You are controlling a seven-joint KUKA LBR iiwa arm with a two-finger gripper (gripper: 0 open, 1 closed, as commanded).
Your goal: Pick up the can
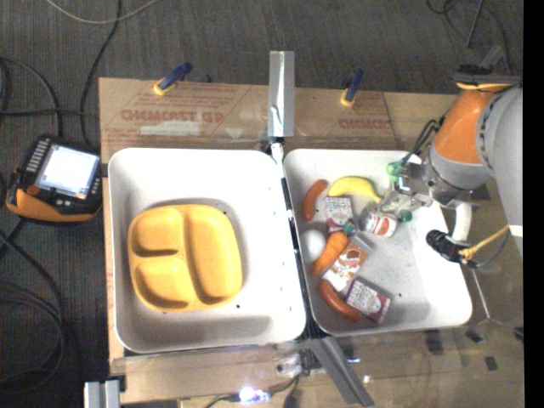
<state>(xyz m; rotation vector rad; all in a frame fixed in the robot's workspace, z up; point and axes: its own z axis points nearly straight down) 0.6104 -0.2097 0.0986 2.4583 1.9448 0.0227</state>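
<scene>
At the 9 o'clock side of the scene, a teach pendant (55, 180) with an orange body and a bright screen lies on the dark floor. Next to it, the left bin (127, 313) holds a yellow divided tray (185, 255) with three compartments.

The right bin (442, 300) carries the small things. Near its left wall a sausage (314, 199) lies at about 11 o'clock of the bin, and a white egg (314, 243) is below it. An orange carrot (332, 251) touches the egg at its 3 o'clock side. A banana (354, 187) lies at 12 o'clock of the carrot. A second sausage (338, 300) is at 6 o'clock of the bin, just beside a dark red juice pouch (368, 300).

The can (380, 224), silver with a red label, lies on its side near the bin's middle, at 5 o'clock of the banana. The gripper (402, 195) is right above it, at its 1 o'clock, and I cannot tell if it grips the can.
</scene>
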